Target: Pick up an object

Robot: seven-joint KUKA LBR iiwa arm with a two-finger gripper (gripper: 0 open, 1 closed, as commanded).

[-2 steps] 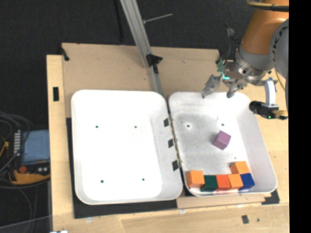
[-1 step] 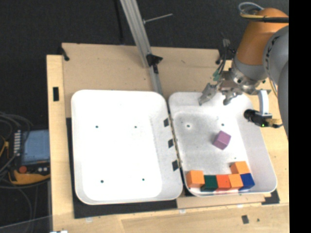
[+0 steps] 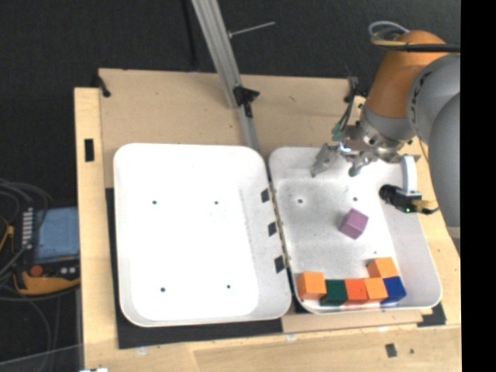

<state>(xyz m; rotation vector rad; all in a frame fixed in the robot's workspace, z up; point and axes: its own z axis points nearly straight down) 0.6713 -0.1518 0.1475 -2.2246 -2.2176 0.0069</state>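
Note:
My gripper (image 3: 338, 167) hangs over the far end of the right bin (image 3: 306, 169), its two fingers spread apart with nothing between them. A purple cube (image 3: 353, 224) lies alone in the middle of that bin, below and slightly right of the gripper. Along the bin's near edge sits a row of blocks: an orange one (image 3: 312, 284), a dark green one (image 3: 335, 291), a red-orange one (image 3: 356, 289), another orange one (image 3: 376, 287) and a blue one (image 3: 394, 287). A further orange-brown block (image 3: 381, 268) rests just behind them.
The left bin (image 3: 190, 231) stands beside the right one, joined by black clips (image 3: 273, 227). A slanted metal rail (image 3: 225, 60) rises from behind the bins. A black fitting (image 3: 399, 196) sticks out beside the wrist at the right.

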